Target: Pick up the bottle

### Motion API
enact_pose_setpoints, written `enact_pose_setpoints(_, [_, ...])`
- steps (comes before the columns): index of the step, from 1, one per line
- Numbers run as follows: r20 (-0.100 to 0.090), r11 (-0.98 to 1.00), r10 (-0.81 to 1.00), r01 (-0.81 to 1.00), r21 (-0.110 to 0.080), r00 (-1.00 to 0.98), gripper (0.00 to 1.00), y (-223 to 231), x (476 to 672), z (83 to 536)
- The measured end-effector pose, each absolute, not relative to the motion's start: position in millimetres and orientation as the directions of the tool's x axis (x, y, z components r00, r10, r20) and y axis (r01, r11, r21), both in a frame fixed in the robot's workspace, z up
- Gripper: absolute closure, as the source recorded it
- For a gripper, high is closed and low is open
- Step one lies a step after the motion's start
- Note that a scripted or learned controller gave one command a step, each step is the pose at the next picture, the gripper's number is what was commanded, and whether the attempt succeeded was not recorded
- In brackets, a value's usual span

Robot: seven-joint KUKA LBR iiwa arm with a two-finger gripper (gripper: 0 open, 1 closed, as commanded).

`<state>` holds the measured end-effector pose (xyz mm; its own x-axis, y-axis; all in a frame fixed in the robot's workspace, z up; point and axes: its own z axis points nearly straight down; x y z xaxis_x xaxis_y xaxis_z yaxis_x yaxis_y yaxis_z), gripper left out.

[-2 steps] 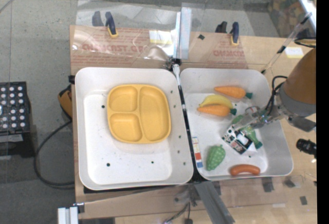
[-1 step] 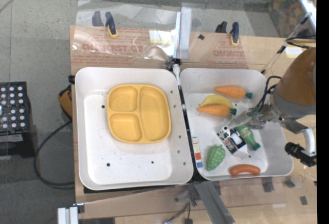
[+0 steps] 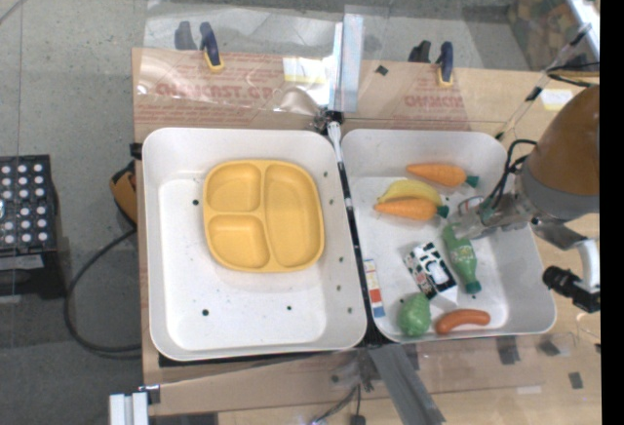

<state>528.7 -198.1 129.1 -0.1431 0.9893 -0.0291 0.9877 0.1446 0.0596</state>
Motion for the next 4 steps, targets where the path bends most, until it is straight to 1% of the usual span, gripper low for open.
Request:
enact_pose_setpoints(1, [-0.001,0.069,0.998,0.998,-0.003,-0.069,1.00,-142,501.5,181])
enact_pose_setpoints(2, [-0.001,0.043,0.999,0.999,-0.003,-0.043,1.00,-179,530.4,168])
enact_pose_setpoints(3, [0.000,0.347,0.938,0.938,-0.002,-0.347,1.00,-156,482.5,180])
enact_pose_setpoints(4, [-0.002,-0.185,0.983,0.983,-0.003,0.185,1.00,-106,482.3,192])
